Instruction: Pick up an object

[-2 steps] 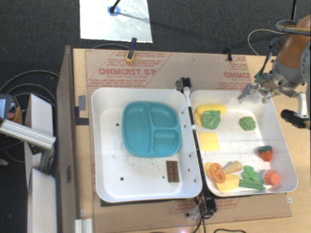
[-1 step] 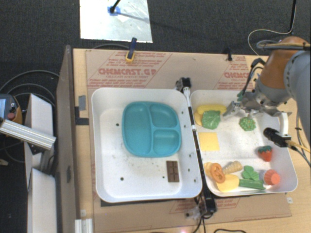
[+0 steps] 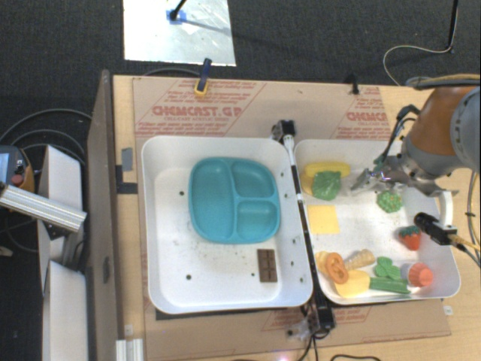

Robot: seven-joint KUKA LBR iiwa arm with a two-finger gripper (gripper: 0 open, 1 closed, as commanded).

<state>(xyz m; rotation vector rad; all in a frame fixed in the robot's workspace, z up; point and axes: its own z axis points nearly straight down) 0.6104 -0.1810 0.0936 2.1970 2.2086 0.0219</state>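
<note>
Two shallow white bins sit side by side on a counter [image 3: 120, 224], seen from above. The left bin [image 3: 161, 201] holds a teal divided plate [image 3: 233, 200] near its middle and a small brown block [image 3: 267, 265] by its near edge. The right bin [image 3: 451, 277] holds toy food: a leafy green piece [image 3: 326, 184] on a yellow piece [image 3: 325, 168] at its far left corner, a flat yellow square [image 3: 324, 219] below them, and orange, tan and green pieces along its near edge. The grey arm [image 3: 447, 138] reaches in from the right — its pincer [image 3: 385, 180] hangs over the bin's far side, just above a round green toy [image 3: 389, 201]. Whether the pincer is spread or closed cannot be told.
</note>
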